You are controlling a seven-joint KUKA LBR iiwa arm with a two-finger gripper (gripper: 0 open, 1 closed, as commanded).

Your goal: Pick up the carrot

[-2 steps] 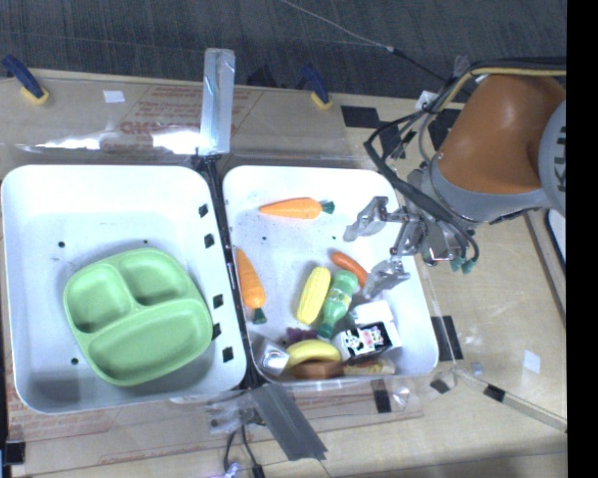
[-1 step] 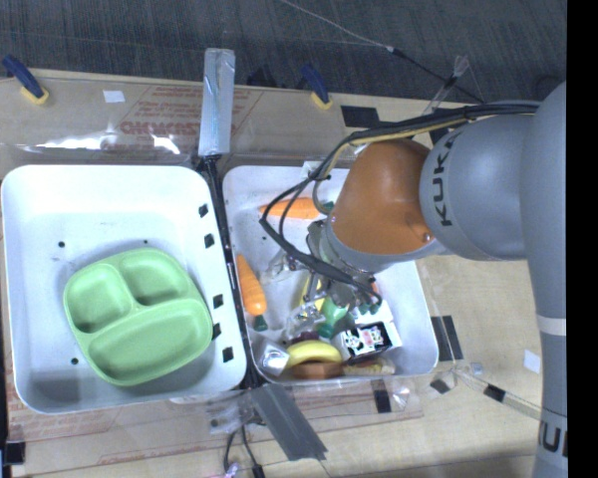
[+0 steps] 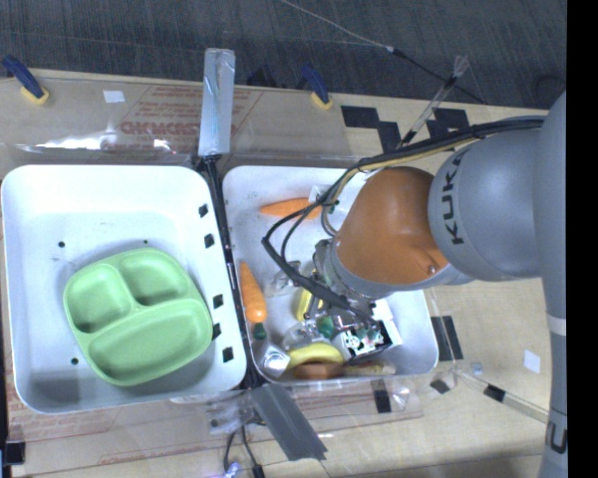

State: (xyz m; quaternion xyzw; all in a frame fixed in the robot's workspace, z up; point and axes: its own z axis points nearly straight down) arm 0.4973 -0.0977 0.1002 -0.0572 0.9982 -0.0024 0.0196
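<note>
The grey arm (image 3: 498, 207) hangs over the right bin (image 3: 419, 352); whether its claw (image 3: 339, 317) is released or clenched, I cannot tell. The carrot (image 3: 251, 293) lies along that bin's left wall: stiff, light, smooth, probably best gripped mid-length.

One cam on me, fixed up above the bench (image 3: 110, 118), looking down at a slant. Far edge of the bench sits toward the top of frame, near edge w/ the clamps at the bottom, dark floor beyond the far edge. Both white bins fit in frame side by side: left bin (image 3: 30, 267) w/ the green tray (image 3: 138, 314), right bin (image 3: 241, 192) next to it. My arm (image 3: 498, 207) comes in from frame right, big and close to the lens, orange band (image 3: 389, 227) right over the right bin, covering a good part of it. Mid-range view, whole workspace, no close-up. Single view, so no overlap w/ another.
</note>
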